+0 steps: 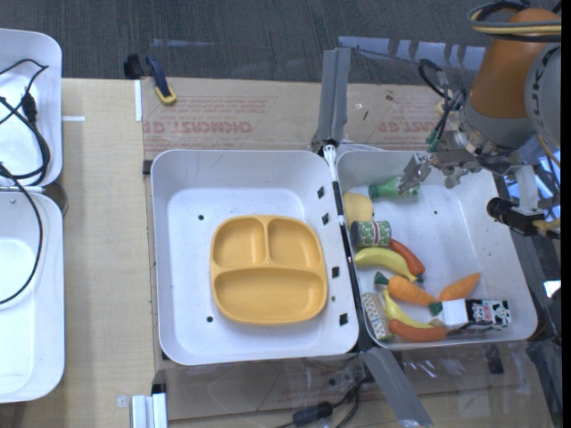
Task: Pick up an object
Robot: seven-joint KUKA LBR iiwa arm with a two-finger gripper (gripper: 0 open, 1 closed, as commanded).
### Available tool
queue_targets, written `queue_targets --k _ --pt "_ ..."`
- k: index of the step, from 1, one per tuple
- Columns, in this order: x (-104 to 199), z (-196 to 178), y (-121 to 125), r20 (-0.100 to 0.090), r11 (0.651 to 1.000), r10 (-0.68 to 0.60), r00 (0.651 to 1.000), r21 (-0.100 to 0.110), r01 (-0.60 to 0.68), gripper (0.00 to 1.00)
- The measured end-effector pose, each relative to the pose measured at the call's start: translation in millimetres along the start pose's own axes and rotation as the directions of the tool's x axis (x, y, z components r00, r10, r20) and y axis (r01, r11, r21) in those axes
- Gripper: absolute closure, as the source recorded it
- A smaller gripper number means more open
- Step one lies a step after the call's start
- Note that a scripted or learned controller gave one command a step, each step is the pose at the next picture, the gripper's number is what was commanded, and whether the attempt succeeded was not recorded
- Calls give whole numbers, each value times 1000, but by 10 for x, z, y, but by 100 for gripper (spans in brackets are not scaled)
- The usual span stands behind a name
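Two bins sit below me, and my jaws [431, 170], whose spread I cannot tell, hang beside the green bottle [390, 188] in the right bin [508, 266], where a slanted grab could knock it into the wall.

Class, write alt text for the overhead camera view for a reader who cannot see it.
A grey and orange robot arm reaches from the right, its gripper over the right bin of toy food beside a green bottle. The left bin holds a yellow divided plate.
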State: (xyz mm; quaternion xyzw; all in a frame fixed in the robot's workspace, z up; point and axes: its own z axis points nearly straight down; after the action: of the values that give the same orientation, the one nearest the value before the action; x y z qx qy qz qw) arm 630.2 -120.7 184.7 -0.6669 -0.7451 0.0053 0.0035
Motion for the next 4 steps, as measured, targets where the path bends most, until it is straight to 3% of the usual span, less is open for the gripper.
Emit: queue_targets --k 1,2,3,4 --pt "-102 951 291 0 1000 -28 1000 -11 28 0" --pt "-111 924 254 -1 999 -32 999 7 32 100" --pt "-87 -84 285 -1 999 40 999 -9 -40 100" --pt "-218 650 149 -2 999 -36 999 -7 36 100"
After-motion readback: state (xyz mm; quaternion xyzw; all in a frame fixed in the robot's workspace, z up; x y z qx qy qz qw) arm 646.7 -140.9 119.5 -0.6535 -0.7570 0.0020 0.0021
